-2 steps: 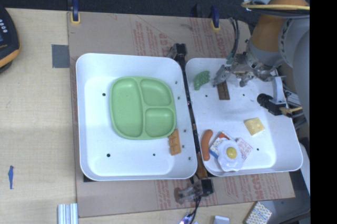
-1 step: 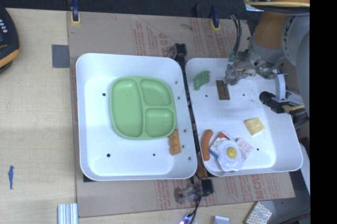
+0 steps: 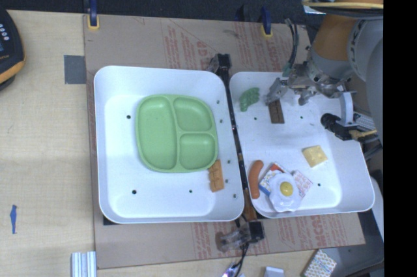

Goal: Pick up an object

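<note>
Camera view: two white bins side by side mid-frame. Left bin [image 3: 111, 139] holds a green divided plate [image 3: 176, 132] at its centre and a small orange-brown waffle-like piece [image 3: 215, 176] near its lower right corner. Right bin [image 3: 352, 197] has the candidates: green leafy piece [image 3: 249, 99] at upper left, dark brown block [image 3: 276, 111] just right of it, yellow cheese-like wedge [image 3: 315, 156] mid-right, orange-red sausage [image 3: 255, 178] by the left wall, and a fried-egg toy [image 3: 285, 191] on a pile of wrappers at lower centre.

Gripper [image 3: 287, 90] sits upper centre of the right bin, just above the brown block, arm coming in from upper right. Can't tell if it's open or closed; nothing visibly held.

Progress, my read: pick not done yet, everything lies on the bin floors. Left: close on an item & lift.

Room: brown block and cheese have open floor round them. Sausage hugs the wall, egg is crowded by the pile, so tighter there.
</note>
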Motion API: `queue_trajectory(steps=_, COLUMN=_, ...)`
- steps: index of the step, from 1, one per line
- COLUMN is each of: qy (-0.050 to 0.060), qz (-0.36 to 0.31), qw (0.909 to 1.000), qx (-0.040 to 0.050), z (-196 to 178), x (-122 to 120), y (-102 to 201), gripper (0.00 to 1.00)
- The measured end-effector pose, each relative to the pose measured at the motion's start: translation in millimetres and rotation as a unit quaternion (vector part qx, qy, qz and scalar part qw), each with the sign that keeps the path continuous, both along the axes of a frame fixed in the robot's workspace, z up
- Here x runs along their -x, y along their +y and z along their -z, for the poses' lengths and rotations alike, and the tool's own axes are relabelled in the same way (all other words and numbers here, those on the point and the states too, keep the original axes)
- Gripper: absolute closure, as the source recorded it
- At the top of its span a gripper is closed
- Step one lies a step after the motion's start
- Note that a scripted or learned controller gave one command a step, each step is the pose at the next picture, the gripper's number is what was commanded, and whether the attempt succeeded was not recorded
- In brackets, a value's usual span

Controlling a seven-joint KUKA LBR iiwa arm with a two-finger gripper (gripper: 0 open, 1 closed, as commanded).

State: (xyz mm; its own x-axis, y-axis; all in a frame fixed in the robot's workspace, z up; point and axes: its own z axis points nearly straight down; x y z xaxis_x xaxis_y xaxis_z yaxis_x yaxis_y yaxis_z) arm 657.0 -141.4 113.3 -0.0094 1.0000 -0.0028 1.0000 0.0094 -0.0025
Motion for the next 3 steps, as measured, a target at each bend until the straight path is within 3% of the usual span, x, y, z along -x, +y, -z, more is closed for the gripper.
queue_trajectory(steps=1, qy=0.004, qz=0.004, qw=1.0000, qx=-0.0021, z=23, x=60, y=22, gripper=0.00)
queue_trajectory(steps=2, qy=-0.003, qz=0.002, qw=1.0000, qx=-0.0011, z=20, x=1, y=28, gripper=0.00)
queue_trajectory(steps=3, qy=-0.001, qz=0.004, qw=1.0000, qx=-0.0006, z=21, x=0, y=-3, gripper=0.00)
